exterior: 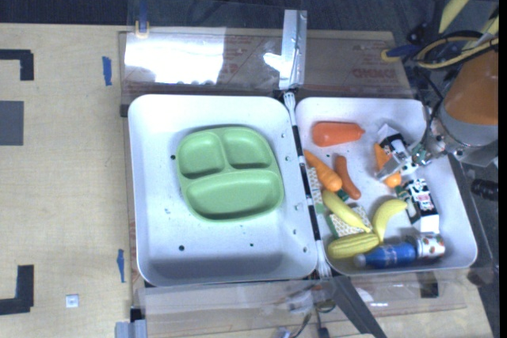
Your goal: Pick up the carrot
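An orange carrot (323, 170) lies slanted along the left side of the right bin (463, 245), next to a reddish sausage-shaped piece (346, 176). Near the bin's far edge lies a fatter orange vegetable (337, 133). My gripper (405, 170) hangs low over the right half of this bin, to the right of the carrot and not touching it. Its black-and-white fingers (394, 146) stand apart, so it is open. Two small orange bits (392, 180) lie on the bin floor between the fingers, and nothing is gripped.
The left bin (146, 170) holds a green divided plate (230, 172). In the right bin, two yellow bananas (352, 244) and a blue bottle (392, 253) lie near the front. The arm's orange band (475, 95) rises at the right. A clear panel (210, 51) lies behind the bins.
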### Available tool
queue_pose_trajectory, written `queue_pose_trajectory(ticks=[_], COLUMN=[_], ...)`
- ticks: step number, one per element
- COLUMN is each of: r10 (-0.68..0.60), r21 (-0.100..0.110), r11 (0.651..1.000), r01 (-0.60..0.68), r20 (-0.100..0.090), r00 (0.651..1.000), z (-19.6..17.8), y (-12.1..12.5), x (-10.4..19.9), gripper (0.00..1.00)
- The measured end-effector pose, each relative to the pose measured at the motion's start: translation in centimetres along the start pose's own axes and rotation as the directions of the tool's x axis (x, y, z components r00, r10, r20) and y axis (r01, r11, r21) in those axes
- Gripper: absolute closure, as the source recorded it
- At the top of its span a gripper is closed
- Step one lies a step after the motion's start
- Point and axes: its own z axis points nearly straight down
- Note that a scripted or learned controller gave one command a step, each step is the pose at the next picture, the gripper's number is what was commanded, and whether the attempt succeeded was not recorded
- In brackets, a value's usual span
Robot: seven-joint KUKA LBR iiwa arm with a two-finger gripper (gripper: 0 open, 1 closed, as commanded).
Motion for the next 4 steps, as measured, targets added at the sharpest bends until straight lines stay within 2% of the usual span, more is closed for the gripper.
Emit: queue_pose_trajectory(ticks=[1, 2, 3, 4], r10=[0.001, 0.001, -0.149, -0.185], r21=[-0.004, -0.003, -0.001, -0.001], r11=[1.000, 1.000, 0.989, 0.983], r01=[-0.001, -0.001, 0.149, 0.185], r20=[0.001, 0.001, 0.007, 0.004], r00=[1.000, 1.000, 0.989, 0.983], z=[-1.0, -1.0, -0.1, -0.1], y=[0.1, 0.1, 1.3, 2.2], x=[0.0, 0.0, -0.2, 2.7], gripper=[1.00, 0.00, 0.00, 0.00])
